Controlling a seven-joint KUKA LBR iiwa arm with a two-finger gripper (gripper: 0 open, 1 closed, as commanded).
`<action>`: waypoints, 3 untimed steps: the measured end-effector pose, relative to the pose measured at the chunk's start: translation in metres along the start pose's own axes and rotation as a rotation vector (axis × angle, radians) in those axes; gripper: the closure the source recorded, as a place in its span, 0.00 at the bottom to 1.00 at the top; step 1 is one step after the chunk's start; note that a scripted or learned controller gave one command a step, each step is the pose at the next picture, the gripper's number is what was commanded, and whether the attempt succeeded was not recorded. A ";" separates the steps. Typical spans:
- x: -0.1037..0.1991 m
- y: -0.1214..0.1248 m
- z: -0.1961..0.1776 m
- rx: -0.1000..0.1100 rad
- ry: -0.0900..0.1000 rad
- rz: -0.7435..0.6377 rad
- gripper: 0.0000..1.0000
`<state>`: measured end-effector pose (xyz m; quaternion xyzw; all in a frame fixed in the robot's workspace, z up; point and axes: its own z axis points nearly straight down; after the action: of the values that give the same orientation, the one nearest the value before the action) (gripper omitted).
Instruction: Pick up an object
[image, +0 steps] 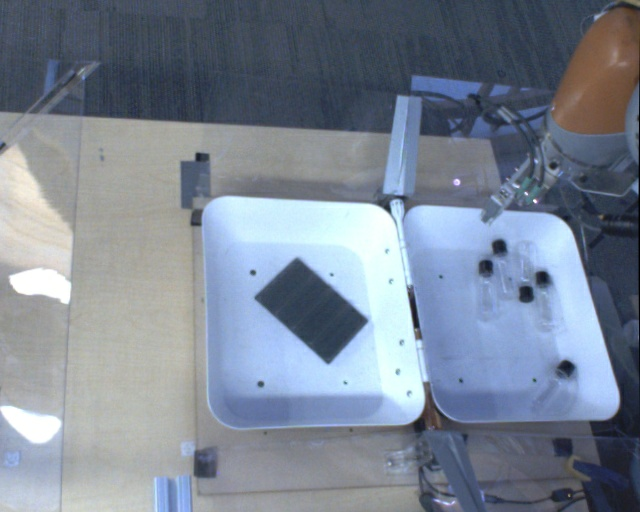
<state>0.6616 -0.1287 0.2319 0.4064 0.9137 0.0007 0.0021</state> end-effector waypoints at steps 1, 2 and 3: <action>0.009 -0.048 0.090 -0.001 0.001 -0.255 1.00; 0.048 -0.008 0.011 -0.004 -0.004 -0.293 1.00; 0.011 0.007 -0.048 -0.005 -0.007 -0.366 1.00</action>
<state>0.6591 -0.1159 0.2797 0.2334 0.9724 0.0011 0.0064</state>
